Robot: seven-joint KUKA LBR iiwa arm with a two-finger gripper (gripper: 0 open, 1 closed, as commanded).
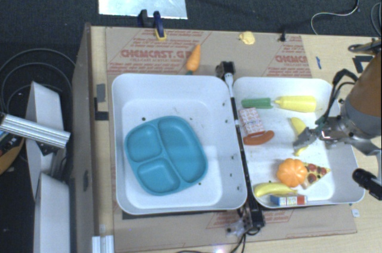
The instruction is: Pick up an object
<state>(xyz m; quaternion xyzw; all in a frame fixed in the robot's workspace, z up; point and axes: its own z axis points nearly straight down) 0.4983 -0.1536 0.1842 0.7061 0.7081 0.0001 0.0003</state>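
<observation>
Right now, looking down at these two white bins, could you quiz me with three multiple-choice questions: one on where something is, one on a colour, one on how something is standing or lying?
1. Where does the blue divided tray lie?
A. in the left bin
B. in the right bin
C. on the cardboard behind the bins

2. What colour is the pumpkin in the right bin?
A. purple
B. orange
C. white

3. How is the gripper placed?
A. over the left bin
B. over the right bin, near the small yellow piece
C. out over the dark floor

Answers: 1 A, the tray fills the left bin's floor. 2 B, it is plainly orange. 3 B, the arm reaches in from the right, above the toy food.
</observation>
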